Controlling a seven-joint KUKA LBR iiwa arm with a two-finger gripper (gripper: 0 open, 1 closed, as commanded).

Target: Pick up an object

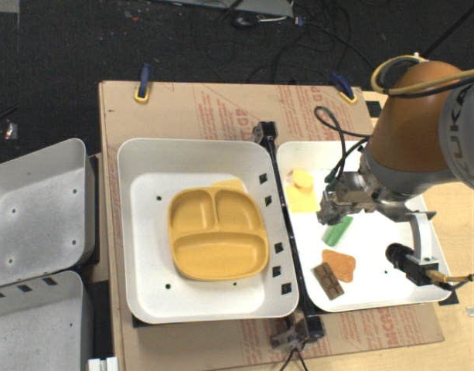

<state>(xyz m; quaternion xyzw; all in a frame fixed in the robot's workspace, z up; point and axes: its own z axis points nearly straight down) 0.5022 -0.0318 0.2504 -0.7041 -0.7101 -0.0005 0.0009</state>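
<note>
Hovering low in the right bin, the gripper sits just over a green block that looks light, stiff and smooth, best pinched across its narrow sides, though I cannot tell how the jaws stand.

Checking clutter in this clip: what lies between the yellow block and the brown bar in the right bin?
In the camera view, between yellow block and brown bar lie a green piece and orange piece.

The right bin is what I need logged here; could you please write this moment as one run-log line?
phase: claw low over right bin | nearest: green block | grasp: unconfirmed | left bin: yellow tray
</note>
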